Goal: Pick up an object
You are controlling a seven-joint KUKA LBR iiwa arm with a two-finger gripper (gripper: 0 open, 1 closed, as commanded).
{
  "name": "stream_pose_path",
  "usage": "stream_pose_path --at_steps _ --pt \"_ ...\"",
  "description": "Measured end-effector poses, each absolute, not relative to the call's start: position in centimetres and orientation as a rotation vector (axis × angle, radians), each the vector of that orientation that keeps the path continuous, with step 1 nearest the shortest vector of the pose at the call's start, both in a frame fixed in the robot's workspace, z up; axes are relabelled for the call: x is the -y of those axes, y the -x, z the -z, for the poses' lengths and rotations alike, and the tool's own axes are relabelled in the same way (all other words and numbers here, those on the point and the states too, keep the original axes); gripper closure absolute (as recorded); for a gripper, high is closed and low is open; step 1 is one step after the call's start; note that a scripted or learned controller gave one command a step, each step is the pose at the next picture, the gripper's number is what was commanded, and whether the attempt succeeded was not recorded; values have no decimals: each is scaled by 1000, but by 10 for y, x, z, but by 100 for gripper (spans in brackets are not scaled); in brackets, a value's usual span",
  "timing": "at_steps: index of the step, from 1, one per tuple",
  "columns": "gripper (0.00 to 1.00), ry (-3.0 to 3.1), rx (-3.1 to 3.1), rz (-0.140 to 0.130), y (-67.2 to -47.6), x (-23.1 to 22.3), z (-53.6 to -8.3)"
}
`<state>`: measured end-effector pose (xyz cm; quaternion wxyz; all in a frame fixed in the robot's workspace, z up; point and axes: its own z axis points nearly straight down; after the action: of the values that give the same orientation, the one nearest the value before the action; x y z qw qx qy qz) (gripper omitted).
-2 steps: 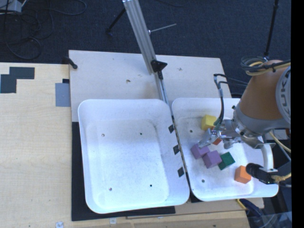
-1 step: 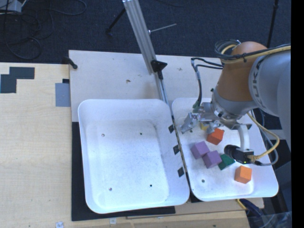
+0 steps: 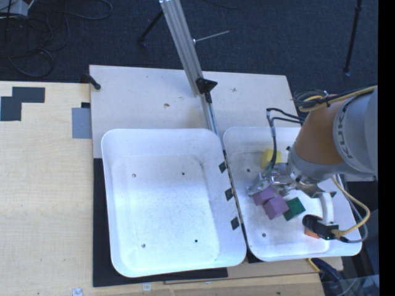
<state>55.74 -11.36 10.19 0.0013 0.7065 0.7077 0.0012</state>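
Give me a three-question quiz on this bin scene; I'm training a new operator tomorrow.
1. True or false: the purple block lies in the right bin.
2. Which lies nearest the purple block? A) green block B) yellow object C) orange object
3. Fill in: the gripper hovers over the ___ bin.

Key: 1 true; 2 A; 3 right.

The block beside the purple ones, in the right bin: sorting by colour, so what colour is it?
Green block, seen in the camera view.
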Motion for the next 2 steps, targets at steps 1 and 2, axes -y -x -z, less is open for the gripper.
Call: stream_pose_path --at_steps 1,2 --pt "100 -2228 -2221 4 -554 115 -108" --pt "100 -2212 -2225 -9 -597 62 -195"
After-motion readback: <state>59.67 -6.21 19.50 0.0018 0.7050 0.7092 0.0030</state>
